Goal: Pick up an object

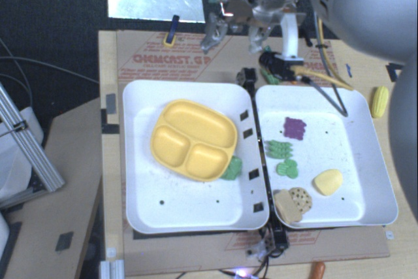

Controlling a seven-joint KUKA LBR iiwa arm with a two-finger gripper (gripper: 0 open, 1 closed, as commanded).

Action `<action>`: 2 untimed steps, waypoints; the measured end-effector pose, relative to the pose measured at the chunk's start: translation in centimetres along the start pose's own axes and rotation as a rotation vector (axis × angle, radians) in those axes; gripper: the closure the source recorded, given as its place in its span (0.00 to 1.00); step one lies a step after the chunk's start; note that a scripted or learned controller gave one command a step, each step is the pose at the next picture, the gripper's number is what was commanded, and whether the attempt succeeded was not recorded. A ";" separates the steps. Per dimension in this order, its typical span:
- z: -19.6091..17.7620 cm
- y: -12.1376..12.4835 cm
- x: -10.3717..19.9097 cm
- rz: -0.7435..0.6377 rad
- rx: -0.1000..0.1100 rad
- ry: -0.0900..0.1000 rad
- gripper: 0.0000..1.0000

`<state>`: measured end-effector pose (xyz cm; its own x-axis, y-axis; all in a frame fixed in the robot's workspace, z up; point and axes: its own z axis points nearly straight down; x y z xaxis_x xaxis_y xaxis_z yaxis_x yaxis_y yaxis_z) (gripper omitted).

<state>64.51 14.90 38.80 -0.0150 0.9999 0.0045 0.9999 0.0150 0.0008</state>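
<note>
Nothing sits between the parted fingers of the hand [236,41], raised behind both bins; next it must descend toward something like the cookie [300,198].

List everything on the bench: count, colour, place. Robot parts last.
White bins: 2, white, side by side on the bench.
Divided plate: 1, yellow, three compartments, in the left bin.
Green toy piece: 1, green, left bin, at the plate's lower right edge.
Purple toy piece: 1, purple, right bin, upper part.
Green toy pieces: 2, green, right bin, below the purple one.
Yellow toy piece: 1, pale yellow, right bin, lower right.
Cookie: 1, tan with dark chips, right bin, lower left corner.
Toy corn: 1, yellow, on the bench right of the right bin.
Gripper: 1, grey metal, above the bins' far edge.
</note>
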 end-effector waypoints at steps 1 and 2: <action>5.4 -2.4 9.2 0.002 0.004 -0.002 0.00; -1.5 1.4 8.5 0.010 -0.010 -0.001 0.00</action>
<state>65.79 23.43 40.33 -0.0051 1.0000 0.0033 0.9999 0.0050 0.0103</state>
